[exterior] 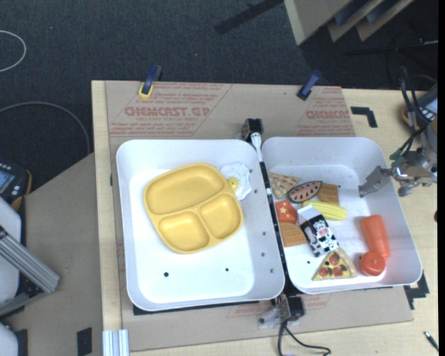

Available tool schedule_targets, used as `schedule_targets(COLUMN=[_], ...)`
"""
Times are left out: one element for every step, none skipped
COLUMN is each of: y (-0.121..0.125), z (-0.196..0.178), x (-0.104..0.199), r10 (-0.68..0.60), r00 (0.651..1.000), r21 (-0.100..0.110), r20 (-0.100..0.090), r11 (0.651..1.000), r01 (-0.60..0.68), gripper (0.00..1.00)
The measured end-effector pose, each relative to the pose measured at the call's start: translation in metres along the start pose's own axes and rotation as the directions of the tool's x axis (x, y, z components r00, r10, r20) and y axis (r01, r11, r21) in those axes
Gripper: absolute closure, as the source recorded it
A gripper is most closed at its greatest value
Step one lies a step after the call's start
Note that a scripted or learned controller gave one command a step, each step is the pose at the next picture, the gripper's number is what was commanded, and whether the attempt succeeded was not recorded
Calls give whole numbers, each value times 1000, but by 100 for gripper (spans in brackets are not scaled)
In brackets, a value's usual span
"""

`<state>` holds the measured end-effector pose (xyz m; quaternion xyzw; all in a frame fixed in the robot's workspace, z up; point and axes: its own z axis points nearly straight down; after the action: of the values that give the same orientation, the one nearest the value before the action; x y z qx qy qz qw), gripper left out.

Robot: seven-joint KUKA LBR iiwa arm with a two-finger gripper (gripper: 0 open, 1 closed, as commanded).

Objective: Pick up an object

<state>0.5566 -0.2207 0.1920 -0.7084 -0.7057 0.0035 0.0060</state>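
The hand (pixel 379 181) sits at three o'clock — I cannot tell its state; the toys (pixel 316 226) lie packed close, so it may bump one or slip off.

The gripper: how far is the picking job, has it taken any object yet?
Nothing looks done yet. The gripper is at the right bin's far right edge, with no object between its fingers. The orange carrot, pizza slice and corn cob lie in that bin. Descending, grasping and lifting are left.

Dark grey carpet floor (pixel 139 35) — pale wooden bench (pixel 62 208), printed cardboard sheet (pixel 229 108) clamped on it, wooden furniture (pixel 341 21) beyond.
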Motion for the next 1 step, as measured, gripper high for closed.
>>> schedule_targets(y=[3], z=[-8], x=[0], r10=[-4], r00=[1000], r21=[-14], r20=[4], r11=[1000], r01=[4], gripper=[0])
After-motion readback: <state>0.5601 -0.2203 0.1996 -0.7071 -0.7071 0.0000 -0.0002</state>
